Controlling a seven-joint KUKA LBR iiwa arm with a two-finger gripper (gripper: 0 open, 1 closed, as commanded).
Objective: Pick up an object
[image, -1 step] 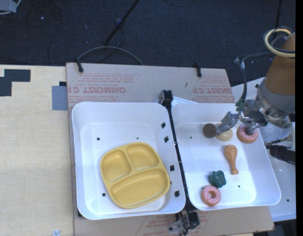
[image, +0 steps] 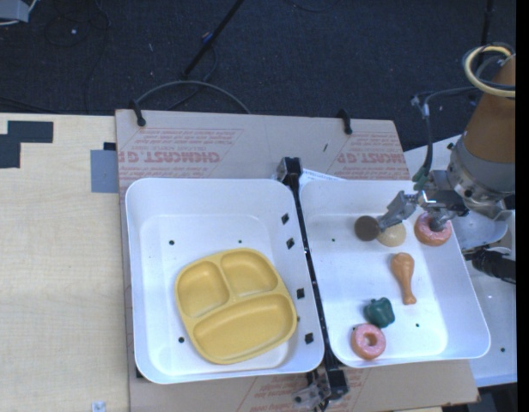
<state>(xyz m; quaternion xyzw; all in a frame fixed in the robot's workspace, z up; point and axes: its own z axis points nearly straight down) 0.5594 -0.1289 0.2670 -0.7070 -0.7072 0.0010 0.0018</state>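
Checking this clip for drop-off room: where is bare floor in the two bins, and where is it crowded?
Left white bin: bare strip behind and left of the yellow divided plastic tray. Right white bin: bare left-centre floor, between divider and orange toy drumstick. Crowded: far end, where gripper meets brown-and-cream round toy and pink doughnut; near edge, green toy, second pink doughnut.

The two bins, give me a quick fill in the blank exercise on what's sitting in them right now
1. The yellow divided tray lies in the ____ bin.
2. The right bin holds ____ pink donuts, one at its far edge and one at its near edge.
3. The green toy lies right beside the ____ donut.
4. The drumstick lies between the gripper and the ____ toy.

Missing words: left; two; near; green
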